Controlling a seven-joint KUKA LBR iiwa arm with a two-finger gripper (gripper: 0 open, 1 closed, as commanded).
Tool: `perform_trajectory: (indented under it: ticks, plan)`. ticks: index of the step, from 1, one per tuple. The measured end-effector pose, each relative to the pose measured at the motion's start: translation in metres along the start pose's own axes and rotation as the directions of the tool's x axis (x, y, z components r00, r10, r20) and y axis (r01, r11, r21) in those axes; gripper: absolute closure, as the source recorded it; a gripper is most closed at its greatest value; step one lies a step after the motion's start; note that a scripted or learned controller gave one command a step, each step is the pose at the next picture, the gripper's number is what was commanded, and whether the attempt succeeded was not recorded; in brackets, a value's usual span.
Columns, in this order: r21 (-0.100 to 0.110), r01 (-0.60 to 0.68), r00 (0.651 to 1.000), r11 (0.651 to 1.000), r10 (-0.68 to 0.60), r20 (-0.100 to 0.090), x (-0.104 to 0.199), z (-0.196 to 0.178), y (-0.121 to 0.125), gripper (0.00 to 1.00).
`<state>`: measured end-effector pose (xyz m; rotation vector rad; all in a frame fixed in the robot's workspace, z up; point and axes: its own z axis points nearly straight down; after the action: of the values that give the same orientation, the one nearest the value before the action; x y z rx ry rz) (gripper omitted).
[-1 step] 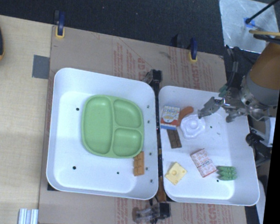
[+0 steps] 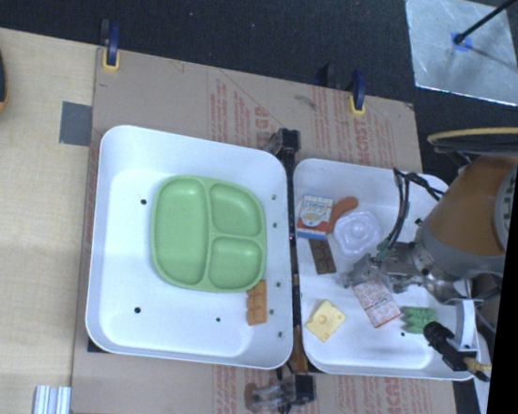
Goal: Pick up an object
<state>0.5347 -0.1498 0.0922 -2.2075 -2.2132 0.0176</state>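
the likeliest target is the small red-and-white packet (image 2: 377, 305) lying flat in the right bin (image 2: 362, 362), since the gripper (image 2: 376, 269) sits just above its upper edge, between it and the clear plastic cup (image 2: 358, 231). whether the claw is open or closed, or has hold of anything, cannot be told from this slanted view; nothing is seen held. around the packet: a yellow block (image 2: 325, 320) toward the bin's left front, a green piece (image 2: 417, 318) to its right, a dark brown bar (image 2: 322, 258) and a small carton (image 2: 315, 212) further left. judged advice: come straight down over the packet's middle, clear of the cup, and close across its narrow side, as a flat packet slips easily. the left bin (image 2: 114, 230) holds a green divided plate (image 2: 208, 233) and an orange-brown wafer (image 2: 257, 302).
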Motion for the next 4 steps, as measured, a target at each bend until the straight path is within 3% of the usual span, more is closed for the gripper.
perform_trajectory:
  ticks: [1,2,3,4]
  plan:
    - [-0.013,0.005,1.000,1.000,-0.005,0.005,-0.001,-0.017,0.005,1.00]
    - [-0.013,0.005,1.000,1.000,-0.005,0.004,-0.001,-0.017,0.005,0.00]
    - [-0.010,0.002,1.000,1.000,-0.002,0.001,0.006,0.002,-0.031,0.00]
    - [-0.013,0.003,1.000,1.000,-0.003,0.003,0.004,-0.009,-0.030,1.00]
